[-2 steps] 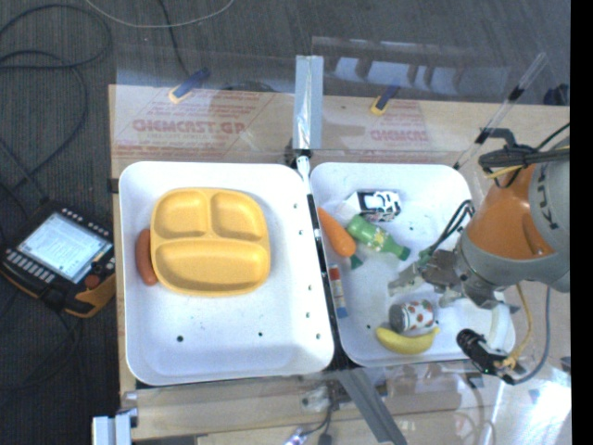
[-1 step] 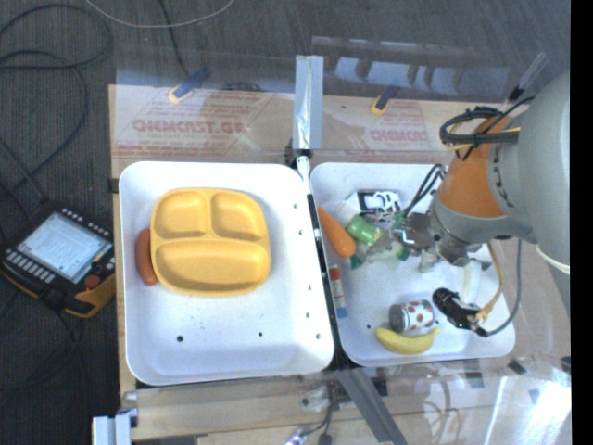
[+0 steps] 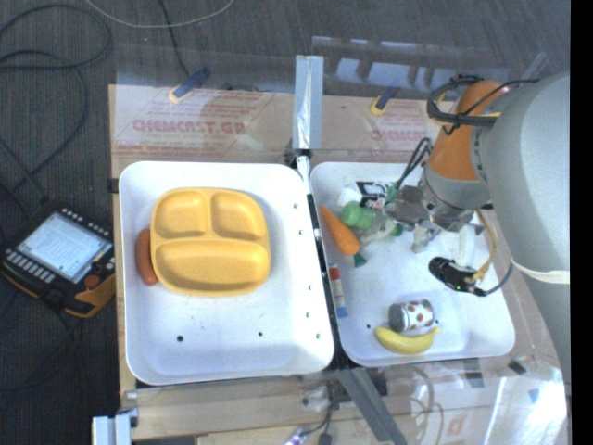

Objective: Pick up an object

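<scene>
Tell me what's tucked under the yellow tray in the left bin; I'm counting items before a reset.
A reddish-brown, sausage-like piece pokes out at the left edge of the yellow tray, lying on the left bin. How far it runs beneath, and anything else under the tray, is covered.

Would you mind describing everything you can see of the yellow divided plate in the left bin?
The yellow divided plate is a rounded-square tray that looks like matte plastic, moulded into three compartments: two smaller ones along its far side and one wide one along the near side. All three look bare. It lies flat, right way up, in the far left part of the left bin. A reddish-orange sausage-shaped item lies against its left edge, partly tucked beneath the rim.
</scene>
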Robot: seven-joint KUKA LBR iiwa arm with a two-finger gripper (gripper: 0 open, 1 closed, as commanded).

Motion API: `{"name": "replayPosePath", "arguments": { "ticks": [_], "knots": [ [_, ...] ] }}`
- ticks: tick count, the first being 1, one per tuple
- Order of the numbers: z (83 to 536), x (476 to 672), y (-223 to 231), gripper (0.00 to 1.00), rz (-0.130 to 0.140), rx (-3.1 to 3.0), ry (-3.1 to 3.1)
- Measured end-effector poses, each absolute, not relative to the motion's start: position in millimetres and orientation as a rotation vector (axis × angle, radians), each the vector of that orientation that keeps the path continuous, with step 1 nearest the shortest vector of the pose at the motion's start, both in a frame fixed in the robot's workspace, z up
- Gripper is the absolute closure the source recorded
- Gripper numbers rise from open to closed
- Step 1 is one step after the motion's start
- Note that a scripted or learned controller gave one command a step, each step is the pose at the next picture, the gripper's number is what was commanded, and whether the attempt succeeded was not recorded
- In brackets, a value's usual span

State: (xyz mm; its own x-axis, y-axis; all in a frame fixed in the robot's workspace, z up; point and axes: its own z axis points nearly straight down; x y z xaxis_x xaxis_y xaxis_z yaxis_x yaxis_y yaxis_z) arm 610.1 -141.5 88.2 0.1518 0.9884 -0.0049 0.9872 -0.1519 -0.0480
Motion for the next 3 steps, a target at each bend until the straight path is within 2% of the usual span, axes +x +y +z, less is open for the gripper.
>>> {"name": "replayPosePath", "arguments": {
  "ticks": [1,2,3],
  "knots": [
    [87,621.3,-132,0.0,0.096,-2.24,-2.151],
    [82,640.9,-145,0.0,0.133,-2.212,-2.075],
    [81,642.1,-150,0.0,0.12,-2.163,-2.118]
  ]
}}
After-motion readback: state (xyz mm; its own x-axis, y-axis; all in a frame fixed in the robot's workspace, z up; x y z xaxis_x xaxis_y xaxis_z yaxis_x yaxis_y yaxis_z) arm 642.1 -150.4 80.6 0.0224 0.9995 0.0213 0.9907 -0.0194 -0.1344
